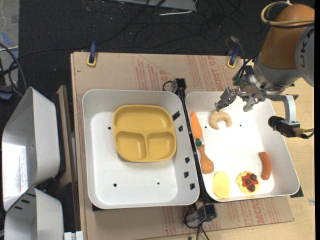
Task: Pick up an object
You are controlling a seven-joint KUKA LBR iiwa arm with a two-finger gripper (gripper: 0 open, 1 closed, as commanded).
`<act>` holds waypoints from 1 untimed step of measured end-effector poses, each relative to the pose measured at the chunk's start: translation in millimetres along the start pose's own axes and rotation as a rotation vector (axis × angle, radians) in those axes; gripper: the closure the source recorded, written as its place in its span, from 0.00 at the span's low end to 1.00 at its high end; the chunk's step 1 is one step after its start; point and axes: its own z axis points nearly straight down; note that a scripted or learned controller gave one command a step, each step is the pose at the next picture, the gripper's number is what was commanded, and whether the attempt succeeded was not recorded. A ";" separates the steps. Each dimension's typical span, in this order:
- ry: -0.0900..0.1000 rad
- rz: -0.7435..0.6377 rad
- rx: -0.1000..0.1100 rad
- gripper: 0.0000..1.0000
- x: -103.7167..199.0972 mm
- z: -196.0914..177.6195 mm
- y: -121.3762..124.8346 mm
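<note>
Over the far part of the right bin (286, 170), the claw (236, 100) hangs with its two dark fingers spread apart, one (223, 100) toward the divider between the bins and the other (249, 104) toward the arm's side. Nothing sits between the fingers; the claw stands open and unloaded. Just nearer the camera from it lies a pale croissant-shaped piece (220, 119), curled with its ends pointing toward the near edge. The finger on the divider side is close above and beside that piece, though whether it touches cannot be told from this slant.

Along the right bin's left wall lies an orange carrot (196, 125), and below it a tan drumstick-like piece (205, 159). Near the bin's front edge rest a pale yellow oval piece (221, 184) and, just beside it, a small round tart (248, 181) with red and dark topping. A reddish sausage (265, 165) lies near the right wall, well apart from the croissant-shaped piece.

The left bin (100, 184) holds a yellow divided plate (145, 133) with three compartments, lying flat toward the bin's far half.

Both bins rest on a brown board on the worktop (140, 66), with two yellow-handled clamps (91, 59) at its far edge. The grey arm with its orange band (287, 36) reaches in from the right.
</note>
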 end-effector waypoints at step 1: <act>0.000 0.003 0.006 0.00 2.6 64.3 -1.6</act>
